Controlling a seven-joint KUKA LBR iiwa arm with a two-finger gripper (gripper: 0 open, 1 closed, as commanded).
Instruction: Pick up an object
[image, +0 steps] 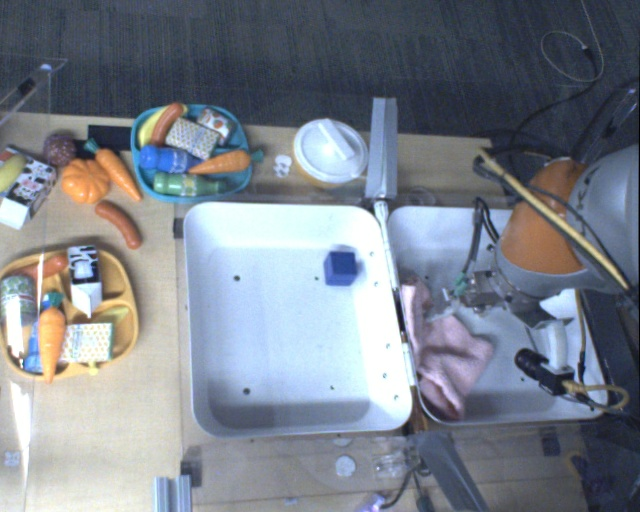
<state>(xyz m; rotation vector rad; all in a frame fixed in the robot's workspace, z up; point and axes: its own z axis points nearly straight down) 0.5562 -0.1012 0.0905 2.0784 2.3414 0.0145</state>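
A small blue cube (341, 266) lies in the left bin (250, 400), toward its upper right. A crumpled pink cloth (446, 352) rests in the right bin (500, 410) against its left wall. My gripper (464, 294) hangs low inside the right bin, just above the cloth's upper edge. Its tip is dark and small against the bin floor. The arm's orange band (538, 236) sits right behind the gripper.
A metal divider post (381, 150) stands between the bins at the back. A white lidded bowl (329, 150), a blue bowl of toy food (190, 152) and a yellow tray of toys (66, 312) sit on the bench. Cables (560, 380) trail at the right.
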